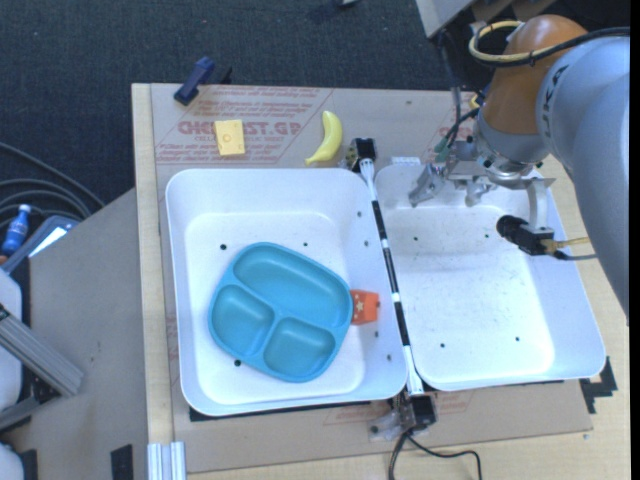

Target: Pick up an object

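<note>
Left bin (190,268), blue tray (280,311), orange object (365,307)

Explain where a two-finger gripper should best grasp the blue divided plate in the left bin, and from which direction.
Probably its raised outer rim, from above. The blue divided plate lies flat in the left bin, too wide to span. Its left edge has free floor beside it; the orange object crowds the right.

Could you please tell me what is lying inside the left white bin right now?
The left bin holds a blue divided plate and a small orange object beside it. Whatever lies beneath the plate is covered.
</note>
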`<act>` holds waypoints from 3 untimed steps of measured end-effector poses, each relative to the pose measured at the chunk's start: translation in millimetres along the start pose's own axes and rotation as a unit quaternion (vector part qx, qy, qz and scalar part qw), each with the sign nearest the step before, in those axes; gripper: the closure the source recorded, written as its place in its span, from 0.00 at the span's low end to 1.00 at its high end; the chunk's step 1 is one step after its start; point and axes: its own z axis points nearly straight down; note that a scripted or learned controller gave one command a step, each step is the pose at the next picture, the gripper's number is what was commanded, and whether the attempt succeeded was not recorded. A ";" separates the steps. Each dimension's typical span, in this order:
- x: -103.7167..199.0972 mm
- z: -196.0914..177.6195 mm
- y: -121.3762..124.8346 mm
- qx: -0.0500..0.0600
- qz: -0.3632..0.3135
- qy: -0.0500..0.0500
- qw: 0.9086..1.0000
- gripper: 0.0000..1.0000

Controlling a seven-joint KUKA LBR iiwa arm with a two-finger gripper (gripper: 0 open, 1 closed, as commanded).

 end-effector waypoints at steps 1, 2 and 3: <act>0.1 -10.5 0.7 -0.001 0.000 -0.001 1.000 1.00; 0.1 -10.3 0.6 -0.001 0.000 -0.001 1.000 0.00; -35.7 31.6 -2.3 0.003 0.002 0.002 1.000 0.00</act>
